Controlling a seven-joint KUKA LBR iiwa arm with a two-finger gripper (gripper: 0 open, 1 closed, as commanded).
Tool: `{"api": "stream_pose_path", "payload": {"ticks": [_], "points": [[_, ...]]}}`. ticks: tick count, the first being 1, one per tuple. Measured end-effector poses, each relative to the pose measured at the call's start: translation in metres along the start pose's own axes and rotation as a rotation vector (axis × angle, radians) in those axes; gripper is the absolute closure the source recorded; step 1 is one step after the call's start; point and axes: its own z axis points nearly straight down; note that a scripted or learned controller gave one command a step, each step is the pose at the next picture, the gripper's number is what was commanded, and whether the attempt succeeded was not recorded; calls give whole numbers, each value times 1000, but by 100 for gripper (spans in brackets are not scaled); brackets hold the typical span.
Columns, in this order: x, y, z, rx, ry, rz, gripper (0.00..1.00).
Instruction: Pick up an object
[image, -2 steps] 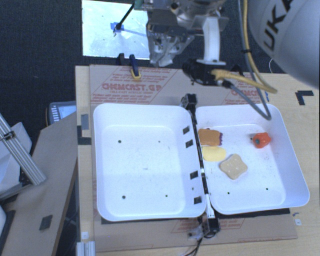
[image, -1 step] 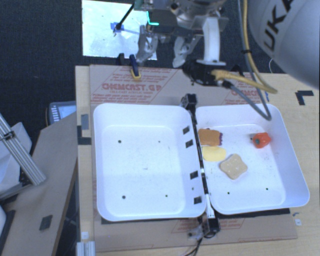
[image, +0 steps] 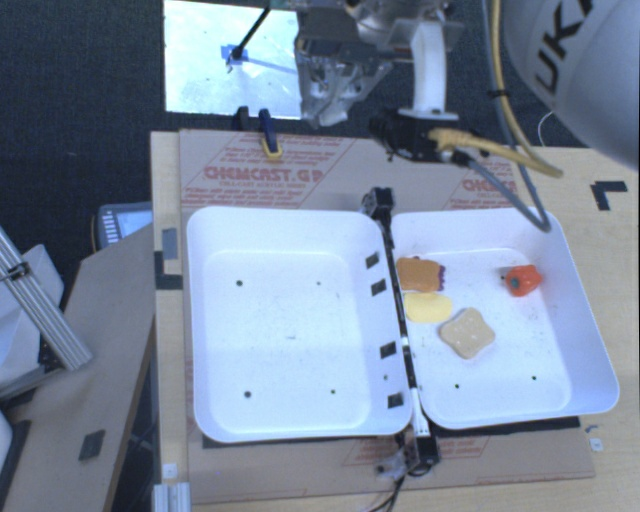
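Observation:
Three small objects lie in the right bin (image: 590, 360). An orange-brown block with a purple edge (image: 420, 274) sits near the divider, with a flat yellow piece (image: 428, 308) just below it. A tan, rounded square piece (image: 467, 333) lies lower right of those. A small orange-red object (image: 521, 280) rests toward the bin's far right. My gripper (image: 325, 95) hangs high at the top of the view, above the cardboard behind the left bin and far from all the objects. Nothing shows between its fingers.
The left bin (image: 200, 330) sits beside the right one, joined by black clips along the divider (image: 392, 320). A yellow and black clamp (image: 268, 135) stands on the cardboard (image: 300, 175) at the back. Yellow and grey cables (image: 500, 160) trail above the right bin's far edge.

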Motion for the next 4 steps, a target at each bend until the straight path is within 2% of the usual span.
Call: {"api": "stream_pose_path", "payload": {"ticks": [1,2,3,4], "points": [[0,0,1,1,0,-1,0],[0,0,-11,-2,1,-3,100],[-1,39,14,4,-2,5,100],[-1,66,12,2,-2,5,100]]}}
